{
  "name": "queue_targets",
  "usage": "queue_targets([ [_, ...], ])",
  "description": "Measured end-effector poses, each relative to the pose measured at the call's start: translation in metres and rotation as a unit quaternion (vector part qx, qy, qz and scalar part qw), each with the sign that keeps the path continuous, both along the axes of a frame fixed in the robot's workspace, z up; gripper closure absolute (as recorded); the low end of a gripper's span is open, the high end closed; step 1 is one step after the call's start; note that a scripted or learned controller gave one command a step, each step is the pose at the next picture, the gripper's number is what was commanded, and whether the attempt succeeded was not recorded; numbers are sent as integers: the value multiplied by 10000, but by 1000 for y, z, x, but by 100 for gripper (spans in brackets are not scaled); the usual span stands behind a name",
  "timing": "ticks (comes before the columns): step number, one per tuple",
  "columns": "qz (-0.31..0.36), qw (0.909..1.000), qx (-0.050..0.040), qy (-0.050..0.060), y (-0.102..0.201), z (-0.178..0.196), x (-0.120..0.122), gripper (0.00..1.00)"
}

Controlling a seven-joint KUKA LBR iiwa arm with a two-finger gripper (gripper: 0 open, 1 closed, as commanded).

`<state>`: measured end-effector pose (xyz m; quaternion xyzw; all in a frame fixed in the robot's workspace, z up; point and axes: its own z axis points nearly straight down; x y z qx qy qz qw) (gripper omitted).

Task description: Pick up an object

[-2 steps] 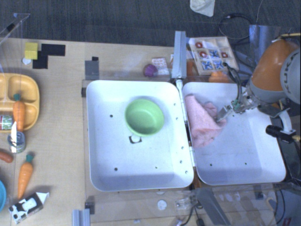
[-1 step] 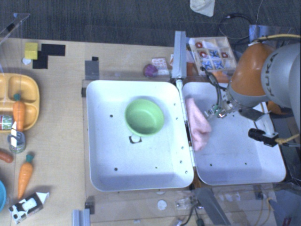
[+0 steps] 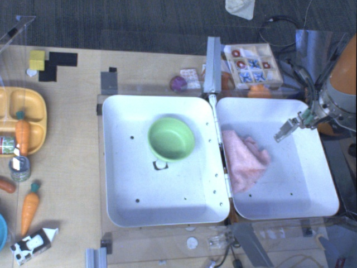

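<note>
Camera view shows the gripper (image 3: 284, 130) hanging over the right bin (image 3: 312, 200), its state I cannot tell. The pink cloth (image 3: 245, 158) lies just to its left and lower. Better to drop squarely onto a raised fold. Further left, the green bowl (image 3: 171, 138) sits clear; nothing blocks.

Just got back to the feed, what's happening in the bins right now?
The arm reaches in from the right, its claw hovering over the right bin with nothing in it. A pink cloth lies crumpled at that bin's left side, apart from the claw. A green bowl sits in the left bin, untouched. Nothing is picked up yet.
</note>
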<state>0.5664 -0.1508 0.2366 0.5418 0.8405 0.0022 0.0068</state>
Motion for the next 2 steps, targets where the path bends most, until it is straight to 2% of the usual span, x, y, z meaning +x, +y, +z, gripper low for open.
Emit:
queue_targets([
  [1, -293, 9996, 19, 45, 35, -108, 12, 0],
  [2, 75, 10000, 17, -12, 21, -145, 10, 0],
])
